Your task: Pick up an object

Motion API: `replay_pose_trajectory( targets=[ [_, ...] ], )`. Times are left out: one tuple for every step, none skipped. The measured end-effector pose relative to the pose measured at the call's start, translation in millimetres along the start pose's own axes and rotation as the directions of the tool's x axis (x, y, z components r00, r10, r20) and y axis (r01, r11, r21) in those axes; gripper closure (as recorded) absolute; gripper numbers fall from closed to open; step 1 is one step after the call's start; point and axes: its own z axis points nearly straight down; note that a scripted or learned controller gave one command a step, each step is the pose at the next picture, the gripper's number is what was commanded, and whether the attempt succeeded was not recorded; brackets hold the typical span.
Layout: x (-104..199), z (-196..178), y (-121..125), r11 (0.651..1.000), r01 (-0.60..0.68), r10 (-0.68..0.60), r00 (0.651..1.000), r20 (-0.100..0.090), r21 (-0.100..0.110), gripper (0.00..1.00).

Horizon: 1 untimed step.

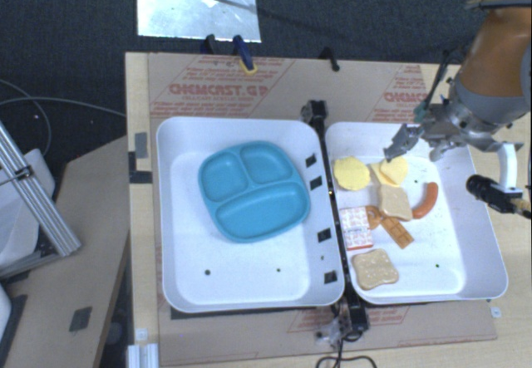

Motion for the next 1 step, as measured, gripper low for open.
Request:
replay_pose_trajectory(
  targets=[
    [-22.9, 149.9, -38.2, 1.000, -0.007, 0.007, 1.000, -0.002, 0.008, 0.00]
  ],
)
